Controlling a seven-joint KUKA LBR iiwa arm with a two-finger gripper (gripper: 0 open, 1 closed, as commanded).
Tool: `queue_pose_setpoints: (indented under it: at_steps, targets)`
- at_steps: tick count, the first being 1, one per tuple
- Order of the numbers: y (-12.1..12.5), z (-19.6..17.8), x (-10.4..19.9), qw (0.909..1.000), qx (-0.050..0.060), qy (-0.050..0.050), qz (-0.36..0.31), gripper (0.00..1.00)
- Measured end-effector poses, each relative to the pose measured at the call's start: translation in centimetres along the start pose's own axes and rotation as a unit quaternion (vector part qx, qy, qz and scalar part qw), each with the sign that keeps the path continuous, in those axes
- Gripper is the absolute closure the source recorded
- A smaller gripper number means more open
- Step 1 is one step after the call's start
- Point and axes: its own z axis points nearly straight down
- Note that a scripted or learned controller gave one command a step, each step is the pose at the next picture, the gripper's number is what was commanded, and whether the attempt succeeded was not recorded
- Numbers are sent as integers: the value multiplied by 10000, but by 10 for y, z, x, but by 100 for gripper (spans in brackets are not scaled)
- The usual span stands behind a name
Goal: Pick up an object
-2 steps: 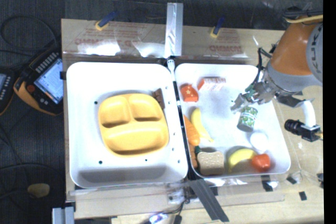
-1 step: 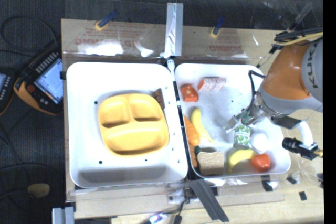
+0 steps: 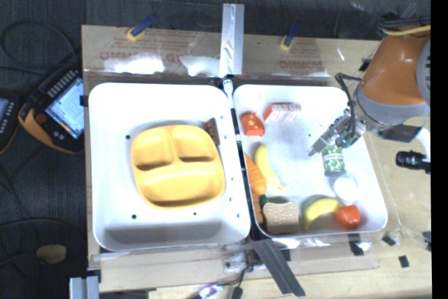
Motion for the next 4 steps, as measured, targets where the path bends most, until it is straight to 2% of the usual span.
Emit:
queue_pose_setpoints:
  at_steps: [1,2,3,4]
  targets:
    - [115,-62,-14,9998,-14,1,-216,100]
    - [104,-160,13,9990,-17,-1,-458,100]
    - [104,-160,13,9990,-15,1,-457,0]
    - [96,-18,-3,9977,1,-1,-674,0]
